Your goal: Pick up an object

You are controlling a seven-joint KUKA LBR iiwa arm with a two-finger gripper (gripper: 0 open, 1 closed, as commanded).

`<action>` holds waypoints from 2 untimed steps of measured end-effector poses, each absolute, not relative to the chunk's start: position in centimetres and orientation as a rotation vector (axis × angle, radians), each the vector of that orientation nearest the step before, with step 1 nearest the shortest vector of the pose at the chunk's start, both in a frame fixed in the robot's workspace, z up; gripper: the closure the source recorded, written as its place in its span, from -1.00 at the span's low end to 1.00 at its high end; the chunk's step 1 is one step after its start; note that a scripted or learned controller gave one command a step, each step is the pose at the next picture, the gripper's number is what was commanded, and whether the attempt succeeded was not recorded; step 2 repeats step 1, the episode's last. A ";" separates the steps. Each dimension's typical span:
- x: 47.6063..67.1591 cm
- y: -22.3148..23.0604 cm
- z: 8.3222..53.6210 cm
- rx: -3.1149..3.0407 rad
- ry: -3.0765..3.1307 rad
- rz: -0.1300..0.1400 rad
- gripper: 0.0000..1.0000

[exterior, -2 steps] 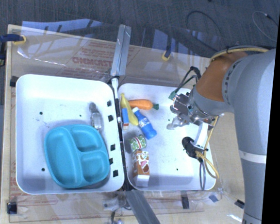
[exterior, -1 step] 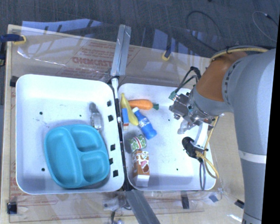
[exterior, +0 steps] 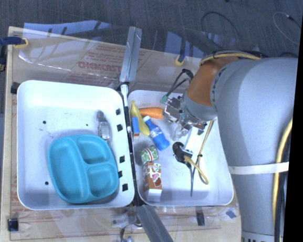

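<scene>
Blue plastic bottle [exterior: 157,135]: probable pick target, judged by proximity. It lies on its side in the right white bin [exterior: 211,187], towards the far half, just left of the gripper [exterior: 183,127].

Left white bin [exterior: 32,98]: holds a turquoise divided plastic tray [exterior: 84,167] and, beyond it, a small silver metal item [exterior: 103,125]. Both are well apart from the gripper and pose no hazard.

Right bin, left side: a yellow elongated item [exterior: 134,112] lies along the wall, an orange carrot-shaped item [exterior: 152,112] just right of it, and the bottle on the near side of both. A green-and-white round can [exterior: 149,154] and a red-and-white carton [exterior: 153,179] follow nearer.

Gripper: low over the right bin. Whether it is spread or closed cannot be determined.

Failure risks:
- Crowding. A descent may strike the orange or yellow item first and push the cluster against the wall.
- Rolling. The bottle's round body may slip aside under contact.
- Double capture. Two adjacent items may be caught, then dropped on lift.
</scene>
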State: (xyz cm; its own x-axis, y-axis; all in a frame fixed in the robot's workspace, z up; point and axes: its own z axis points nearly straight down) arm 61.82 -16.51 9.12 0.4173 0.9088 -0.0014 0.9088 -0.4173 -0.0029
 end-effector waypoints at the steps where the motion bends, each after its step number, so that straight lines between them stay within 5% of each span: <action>1: 61.9 -16.5 10.2 -2.639 -1.700 0.004 1.00; 2: 61.9 -16.5 10.2 -2.639 -1.700 0.004 1.00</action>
